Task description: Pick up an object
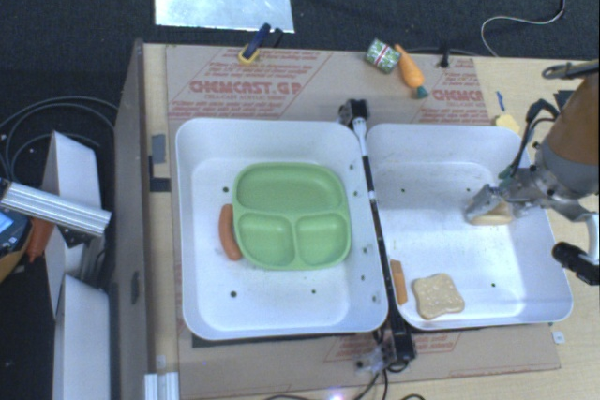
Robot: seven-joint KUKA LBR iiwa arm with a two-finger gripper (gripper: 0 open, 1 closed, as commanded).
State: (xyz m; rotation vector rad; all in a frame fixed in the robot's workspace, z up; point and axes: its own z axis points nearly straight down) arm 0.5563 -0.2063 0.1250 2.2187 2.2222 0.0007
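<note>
Slanted overhead view of the bench (281, 75), which carries two shallow white bins set side by side so that objects stay corralled within the arm's reach. The left bin (202, 295) holds a green three-compartment plate (291, 214) lying flat near its centre, with a toy sausage (227, 231) just beside the plate's left edge. The right bin (450, 155) holds a toy slice of bread (438, 295) near its front wall, a small orange stick-shaped piece (398, 281) by the dividing wall, and a pale, flat object (491, 215) toward the right side whose kind cannot be told. The grey arm (572, 145) reaches in from the right, and its claw (497, 199) is lowered to the bin floor directly at that pale object, touching or nearly touching it; this placement suggests the pale object is the chosen target. Whether the claw stands wide or closed cannot be told, nor whether the object sits between its fingers. The bread slice lies well apart, in front of the claw. Behind the bins, outside them, rest a toy carrot (411, 72) and a small green can (382, 54), set aside from the working area.
</note>
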